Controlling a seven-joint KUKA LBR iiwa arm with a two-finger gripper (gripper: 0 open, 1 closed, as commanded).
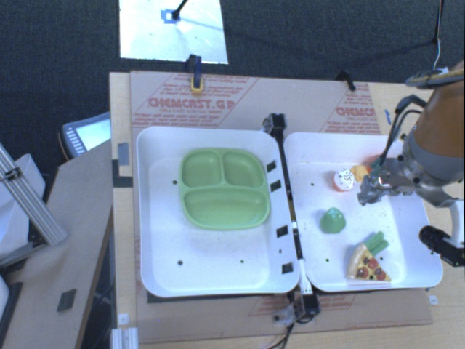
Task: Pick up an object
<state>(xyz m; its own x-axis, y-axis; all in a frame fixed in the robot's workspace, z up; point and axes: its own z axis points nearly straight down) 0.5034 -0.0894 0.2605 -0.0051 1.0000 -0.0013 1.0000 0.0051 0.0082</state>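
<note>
Two white bins [156, 267] are being carried by the bench [247, 93]; a green plate [224, 188] is lying in the left one. Toys are being approached in the right bin by the end effector [372, 187], its state unclear; an orange-and-white toy [344, 179], just beside it, probably needs a descent next.

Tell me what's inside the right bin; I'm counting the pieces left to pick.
The right bin holds a pizza slice, a green dome-shaped piece, a small green piece and a white-and-orange piece. The end effector covers part of a yellow piece; anything beneath it is hidden.
</note>
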